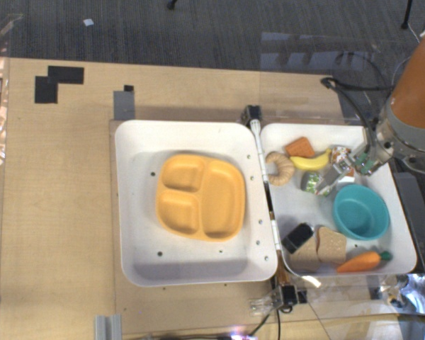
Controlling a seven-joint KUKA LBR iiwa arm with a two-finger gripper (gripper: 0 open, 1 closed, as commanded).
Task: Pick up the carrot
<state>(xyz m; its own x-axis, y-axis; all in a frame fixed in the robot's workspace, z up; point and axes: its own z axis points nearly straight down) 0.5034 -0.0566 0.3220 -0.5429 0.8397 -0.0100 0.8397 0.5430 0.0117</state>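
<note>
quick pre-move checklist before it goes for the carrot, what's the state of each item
1. Carrot in view and uncovered, at the near edge of the right bin: ok.
2. End effector over the carrot: not ok, it sits toward the far side of the bin, near the banana.
3. End effector free of any object: cannot tell, clutter beneath it hides this.
4. Path to the carrot: not ok for a straight low move, the teal bowl lies between.
5. Room around the carrot: not ok, the tan block is right beside it and the bin wall is close.
</note>
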